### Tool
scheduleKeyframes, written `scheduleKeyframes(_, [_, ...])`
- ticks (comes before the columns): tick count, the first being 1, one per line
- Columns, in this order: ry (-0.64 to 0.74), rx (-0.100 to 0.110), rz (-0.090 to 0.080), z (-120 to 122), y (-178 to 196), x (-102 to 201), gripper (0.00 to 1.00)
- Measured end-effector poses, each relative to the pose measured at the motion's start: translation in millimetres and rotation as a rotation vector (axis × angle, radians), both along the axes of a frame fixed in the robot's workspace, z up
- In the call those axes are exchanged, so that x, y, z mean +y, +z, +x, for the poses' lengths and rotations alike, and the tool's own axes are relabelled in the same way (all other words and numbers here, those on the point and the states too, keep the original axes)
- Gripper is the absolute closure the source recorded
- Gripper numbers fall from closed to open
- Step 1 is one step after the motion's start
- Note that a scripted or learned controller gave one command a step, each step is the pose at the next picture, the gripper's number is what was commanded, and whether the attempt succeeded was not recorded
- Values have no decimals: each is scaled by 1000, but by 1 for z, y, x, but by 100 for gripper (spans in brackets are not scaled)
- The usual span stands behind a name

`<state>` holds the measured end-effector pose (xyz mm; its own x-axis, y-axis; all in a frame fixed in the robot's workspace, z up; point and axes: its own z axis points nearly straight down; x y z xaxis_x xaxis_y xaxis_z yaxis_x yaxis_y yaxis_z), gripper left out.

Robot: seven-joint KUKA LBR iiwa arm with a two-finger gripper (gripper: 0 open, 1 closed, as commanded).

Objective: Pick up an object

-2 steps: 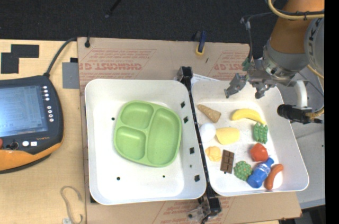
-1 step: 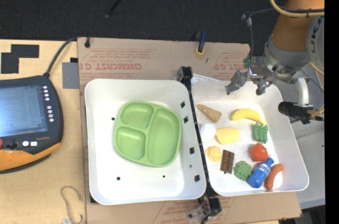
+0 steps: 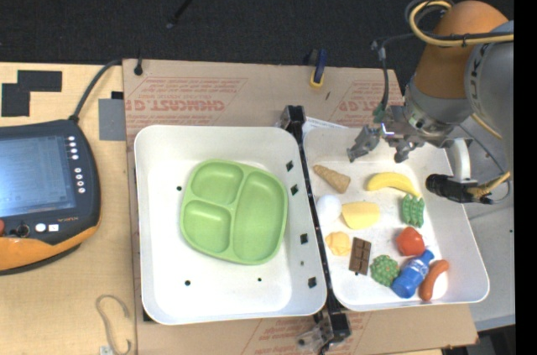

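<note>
The pincer hangs spread open and grips nothing over the far end of the right bin. A banana lies just below it, a cone down-left, both untouched.

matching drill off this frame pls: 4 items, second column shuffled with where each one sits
Items:
1. green plate
2. banana
3. chocolate bar
4. gripper

Places:
A. right bin, front half, beside a green bumpy toy
B. above the right bin's far end
C. left bin, middle
D. right bin, just nearer than the gripper

Pairs: 1-C, 2-D, 3-A, 4-B
</note>
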<state>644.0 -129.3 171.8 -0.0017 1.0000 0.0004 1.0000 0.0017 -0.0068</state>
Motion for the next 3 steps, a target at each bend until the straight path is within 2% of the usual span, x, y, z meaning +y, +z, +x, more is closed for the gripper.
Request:
scheduleKeyframes(1, [-2, 1, 2, 0, -59, 9, 0])
scheduleKeyframes(2, [0, -20, -2, 5, -77, 10, 0])
scheduleKeyframes(3, [-1, -23, -2, 6, -66, 9, 100])
